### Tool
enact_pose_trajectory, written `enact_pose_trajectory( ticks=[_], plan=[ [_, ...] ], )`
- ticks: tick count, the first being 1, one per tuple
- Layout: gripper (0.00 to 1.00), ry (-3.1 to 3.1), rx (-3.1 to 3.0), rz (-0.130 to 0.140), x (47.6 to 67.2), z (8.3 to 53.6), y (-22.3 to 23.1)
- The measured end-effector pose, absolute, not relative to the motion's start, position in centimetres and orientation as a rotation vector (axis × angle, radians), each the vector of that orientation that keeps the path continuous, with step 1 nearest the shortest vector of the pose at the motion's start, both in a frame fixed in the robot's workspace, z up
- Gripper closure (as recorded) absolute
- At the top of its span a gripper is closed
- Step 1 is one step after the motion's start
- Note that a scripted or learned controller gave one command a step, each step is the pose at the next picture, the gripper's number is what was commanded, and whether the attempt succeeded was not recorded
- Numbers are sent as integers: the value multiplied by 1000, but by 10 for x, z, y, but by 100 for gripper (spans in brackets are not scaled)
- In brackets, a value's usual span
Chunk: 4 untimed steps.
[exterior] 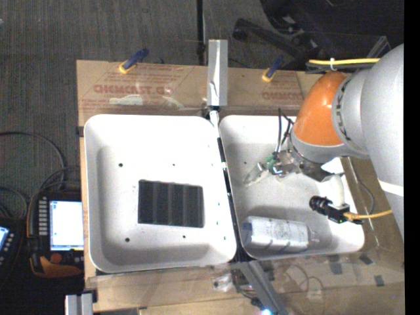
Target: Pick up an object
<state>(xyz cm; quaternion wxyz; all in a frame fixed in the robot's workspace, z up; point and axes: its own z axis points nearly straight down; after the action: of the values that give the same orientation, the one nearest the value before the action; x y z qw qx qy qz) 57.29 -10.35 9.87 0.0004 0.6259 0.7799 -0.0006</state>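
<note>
A black ribbed rectangular block (170, 203) lies flat in the middle of the left bin (105, 131). A clear plastic bottle (275, 233) with a pale label lies on its side along the front wall of the right bin (246, 131), cap end to the left. My gripper (261, 170) hangs low over the middle of the right bin, pointing left, a short way behind the bottle and apart from it. Nothing shows in its grasp.
The arm's orange band and grey body (341, 120) cover the right bin's far right side. A metal post (216, 74) rises behind the divide between the bins. Two clamps (133, 60) hold the cardboard backing.
</note>
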Motion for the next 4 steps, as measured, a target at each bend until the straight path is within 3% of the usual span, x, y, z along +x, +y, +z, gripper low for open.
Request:
enact_pose_trajectory(
  ticks=[1, 2, 3, 4],
  plan=[
    [0, 2232, 2208, -5, 554, 155, -175],
    [0, 2215, 2222, -3, 533, 260, -181],
    [0, 2070, 2362, -6, 483, 208, -183],
    [0, 2316, 2106, 11, 488, 92, -140]
  ],
)
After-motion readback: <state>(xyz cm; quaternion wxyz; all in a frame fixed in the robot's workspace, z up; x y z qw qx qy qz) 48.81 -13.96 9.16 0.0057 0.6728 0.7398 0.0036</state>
